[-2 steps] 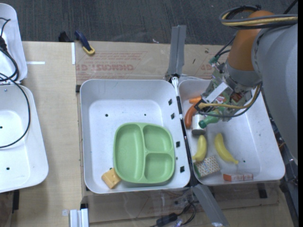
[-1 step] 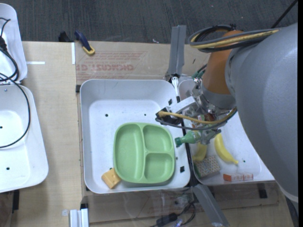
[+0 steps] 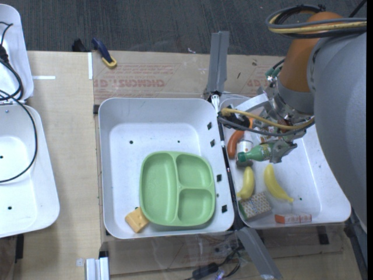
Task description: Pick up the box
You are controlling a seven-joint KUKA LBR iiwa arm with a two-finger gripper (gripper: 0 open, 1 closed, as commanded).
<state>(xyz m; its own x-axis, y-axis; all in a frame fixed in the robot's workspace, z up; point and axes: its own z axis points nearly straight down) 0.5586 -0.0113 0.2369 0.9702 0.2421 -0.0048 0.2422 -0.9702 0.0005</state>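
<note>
claw (image 3: pixel 278 150): low over the right bin's upper middle, at the end of the grey arm (image 3: pixel 341 98) coming in from 3 o'clock; can't tell its state, cables and wrist cover it
green bottle (image 3: pixel 256 153): lying on its side right at the claw, white cap toward 9 o'clock; contact unclear
red-orange item (image 3: pixel 234 142): at 10 o'clock of the bottle, by the bin's left wall
bananas: two, one (image 3: pixel 247 182) at 7 o'clock of the claw, the other (image 3: pixel 276 183) at 6 o'clock
sponge (image 3: pixel 255 205): speckled block just below the left banana
box (image 3: pixel 293 218): small, flat, red-and-white, lying at the right bin's (image 3: pixel 326 179) front edge, 5 o'clock of the claw, well apart from it
left bin (image 3: pixel 116 156): holds a green divided plate (image 3: pixel 176 188); yellow wedge (image 3: pixel 136 220) touching the plate at 7 o'clock
</note>
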